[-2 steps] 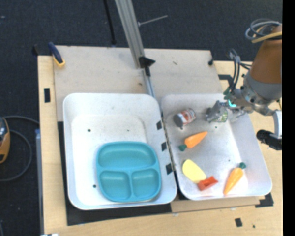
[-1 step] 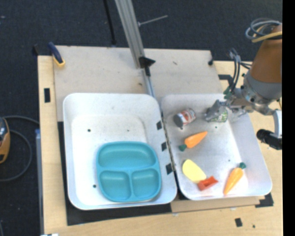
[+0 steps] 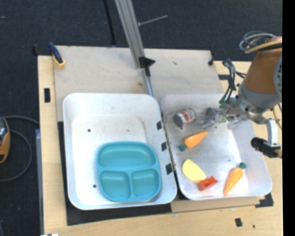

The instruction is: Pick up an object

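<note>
An orange carrot [image 3: 195,139] lies just below the fingers [image 3: 211,118].

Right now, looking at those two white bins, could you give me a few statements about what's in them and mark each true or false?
1. The teal divided tray lies in the left bin. True.
2. Two toy carrots lie in the right bin. True.
3. The small can rests on the teal tray. False: it lies in the right bin, near its far edge.
4. The yellow piece sits alone in the left bin. False: it lies in the right bin, beside a red piece.
5. The gripper is over the right bin. True.
</note>
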{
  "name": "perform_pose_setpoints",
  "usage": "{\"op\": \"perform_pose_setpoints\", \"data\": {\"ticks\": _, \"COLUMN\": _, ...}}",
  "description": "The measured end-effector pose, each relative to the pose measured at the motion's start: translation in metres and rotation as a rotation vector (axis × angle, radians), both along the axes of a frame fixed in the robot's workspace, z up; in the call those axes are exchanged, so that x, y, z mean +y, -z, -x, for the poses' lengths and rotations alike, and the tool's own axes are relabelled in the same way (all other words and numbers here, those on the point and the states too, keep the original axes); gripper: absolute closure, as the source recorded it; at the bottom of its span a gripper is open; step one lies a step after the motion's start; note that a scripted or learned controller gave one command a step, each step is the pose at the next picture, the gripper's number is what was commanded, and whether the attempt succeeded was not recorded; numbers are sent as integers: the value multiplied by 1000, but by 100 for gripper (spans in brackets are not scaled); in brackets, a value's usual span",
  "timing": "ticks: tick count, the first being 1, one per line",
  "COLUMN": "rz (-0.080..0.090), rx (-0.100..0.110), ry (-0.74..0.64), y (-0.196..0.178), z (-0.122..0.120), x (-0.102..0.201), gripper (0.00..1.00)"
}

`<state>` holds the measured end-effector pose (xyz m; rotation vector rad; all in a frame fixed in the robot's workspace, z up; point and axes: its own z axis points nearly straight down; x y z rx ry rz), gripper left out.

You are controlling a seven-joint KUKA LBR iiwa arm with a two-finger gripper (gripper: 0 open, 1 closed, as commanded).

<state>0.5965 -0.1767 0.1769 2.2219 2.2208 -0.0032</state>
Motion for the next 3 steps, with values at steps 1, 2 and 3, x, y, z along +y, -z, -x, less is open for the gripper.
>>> {"op": "perform_pose_setpoints", "data": {"ticks": 1, "rz": 0, "rx": 1, "ry": 2, "y": 56, "z": -8, "x": -6, "gripper": 0}}
{"op": "perform_pose_setpoints", "data": {"ticks": 2, "rz": 1, "rx": -1, "ry": 2, "y": 76, "z": -8, "x": -7, "gripper": 0}}
{"op": "perform_pose_setpoints", "data": {"ticks": 3, "rz": 2, "rx": -6, "ry": 4, "y": 64, "z": -9, "x": -8, "gripper": 100}}
